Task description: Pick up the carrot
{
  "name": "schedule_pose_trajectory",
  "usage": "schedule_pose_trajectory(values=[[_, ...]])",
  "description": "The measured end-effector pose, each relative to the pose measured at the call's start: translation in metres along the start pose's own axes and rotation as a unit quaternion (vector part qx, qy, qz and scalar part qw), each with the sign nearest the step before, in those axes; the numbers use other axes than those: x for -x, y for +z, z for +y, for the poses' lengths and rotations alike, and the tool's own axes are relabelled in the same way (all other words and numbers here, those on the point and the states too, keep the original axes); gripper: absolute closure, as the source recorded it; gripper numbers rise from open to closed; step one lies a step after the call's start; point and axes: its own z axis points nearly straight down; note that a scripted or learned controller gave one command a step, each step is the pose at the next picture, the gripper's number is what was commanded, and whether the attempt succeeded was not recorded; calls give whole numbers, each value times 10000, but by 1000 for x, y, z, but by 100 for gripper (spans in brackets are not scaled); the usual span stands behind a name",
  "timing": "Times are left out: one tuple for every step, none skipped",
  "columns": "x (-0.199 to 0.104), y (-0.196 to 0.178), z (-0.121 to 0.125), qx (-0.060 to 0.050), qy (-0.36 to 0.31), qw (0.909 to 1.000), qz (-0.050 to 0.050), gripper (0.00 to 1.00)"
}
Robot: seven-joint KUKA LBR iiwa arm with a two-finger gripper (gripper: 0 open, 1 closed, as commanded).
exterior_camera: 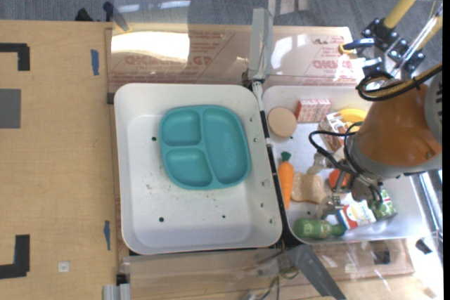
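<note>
The carrot (286, 179), orange with a green top, lies along the left wall of the right bin (415, 221), its green end pointing to the back. My gripper (340, 187) hangs over the middle of that bin, to the right of the carrot and apart from it, with a slice of bread (307, 187) between them. The orange band (397, 130) of the arm covers the bin's right part and hides what lies under it.
Around the gripper lie a round tan biscuit (282, 121), a red box (313, 109), a banana (352, 114), a green vegetable (313, 227) and a small carton (360, 213). A teal divided plate (204, 146) sits in the left bin (140, 221).
</note>
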Motion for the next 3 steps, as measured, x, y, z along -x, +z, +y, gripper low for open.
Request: schedule_pose_trajectory(values=[[84, -92, 92, 58, 127, 9998, 131, 0], [22, -89, 35, 52, -658, 9976, 192, 0], [29, 7, 5, 64, -1359, 9906, 134, 0]])
